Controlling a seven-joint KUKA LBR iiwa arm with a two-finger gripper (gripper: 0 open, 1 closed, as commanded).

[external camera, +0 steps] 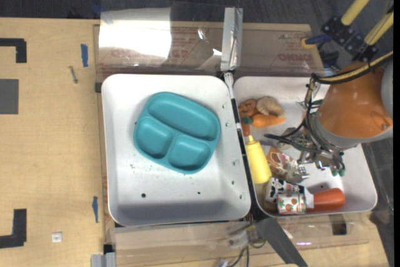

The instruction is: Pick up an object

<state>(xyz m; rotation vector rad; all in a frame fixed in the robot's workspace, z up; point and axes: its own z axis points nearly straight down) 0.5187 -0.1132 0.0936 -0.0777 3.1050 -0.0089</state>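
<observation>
The gripper (304,153) is lowered into the right bin (365,187), over its clutter; whether it is spread or pressed together cannot be told, and nothing is seen pinched. The nearest candidate is judged to be the yellow bottle (257,159), lying just to the gripper's left in the camera view, its long axis running roughly front to back along the divider. Further items are counted: 1 orange-red cylinder (329,199), 1 patterned carton (289,202), 1 cluster of toy food (259,109). In the left bin (119,197), 1 teal divided tray (177,131) is set.
</observation>
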